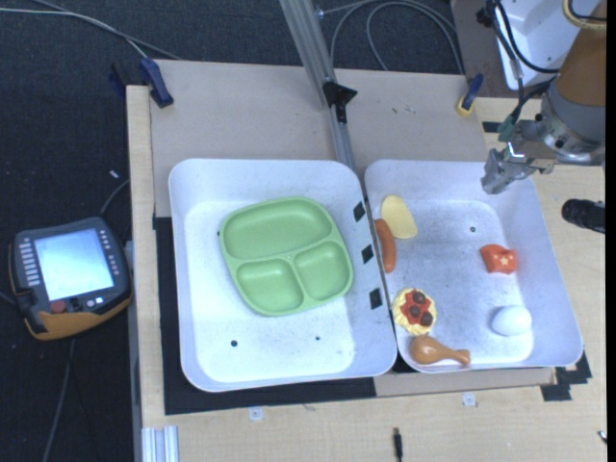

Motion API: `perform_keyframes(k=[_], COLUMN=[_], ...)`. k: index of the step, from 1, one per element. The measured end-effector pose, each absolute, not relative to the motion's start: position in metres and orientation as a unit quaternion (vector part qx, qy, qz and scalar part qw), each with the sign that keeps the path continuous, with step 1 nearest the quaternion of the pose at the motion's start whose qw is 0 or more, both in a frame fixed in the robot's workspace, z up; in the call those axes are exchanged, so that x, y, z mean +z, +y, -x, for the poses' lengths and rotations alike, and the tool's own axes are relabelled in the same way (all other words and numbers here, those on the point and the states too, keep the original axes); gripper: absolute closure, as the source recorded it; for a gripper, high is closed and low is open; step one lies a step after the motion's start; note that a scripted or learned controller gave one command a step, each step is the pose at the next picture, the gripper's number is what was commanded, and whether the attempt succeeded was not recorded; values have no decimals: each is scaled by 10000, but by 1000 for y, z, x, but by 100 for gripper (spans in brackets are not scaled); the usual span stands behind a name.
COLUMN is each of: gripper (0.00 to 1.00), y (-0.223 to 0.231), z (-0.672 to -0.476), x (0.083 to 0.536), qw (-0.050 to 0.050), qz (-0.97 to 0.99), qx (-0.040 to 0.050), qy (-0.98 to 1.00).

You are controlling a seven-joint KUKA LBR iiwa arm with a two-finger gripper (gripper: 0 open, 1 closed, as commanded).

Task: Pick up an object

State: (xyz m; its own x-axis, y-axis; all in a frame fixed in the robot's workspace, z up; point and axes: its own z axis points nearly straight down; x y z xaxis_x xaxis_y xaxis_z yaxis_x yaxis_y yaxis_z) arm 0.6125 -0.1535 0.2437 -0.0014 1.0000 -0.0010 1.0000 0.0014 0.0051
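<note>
A pale wooden counter (250, 114) fills most of the overhead view, set on a dark carpeted floor. Two shallow white bins sit side by side on it. The left bin (192, 258) holds a light green divided plate (286, 255) with one large compartment and two smaller ones, lying flat near the bin's middle. A slanted metal pole (313, 46) crosses the top of the view and ends where the two bins meet.

The right bin (539, 248) holds several small toy foods. Along its left wall lie a yellow piece (398, 216) and, touching it, an orange-red sausage (386, 243). Lower down the same wall sits a small round pizza (416, 308) with red and dark toppings, and just below it a brown drumstick (438, 352) at the bin's near edge. A red piece (498, 258) lies toward the right side, and a white ball-like object (510, 320) rests below it, near the lower right corner.

The grey arm (577, 114) with its orange band enters from the upper right. Its gripper (500, 176) hangs over the upper right corner of the right bin, well apart from all the toy foods. Nothing is seen between the fingers, and whether they are spread or closed cannot be told.

A handheld control pad (67, 275) with a lit screen lies on the floor at the left.
</note>
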Motion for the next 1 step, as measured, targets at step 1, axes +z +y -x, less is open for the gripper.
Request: perform_keyframes(k=[1], gripper=[100], y=[-95], z=[-604], x=[233], qw=[-16], qz=[-7053], qx=[-3], qy=[7089])
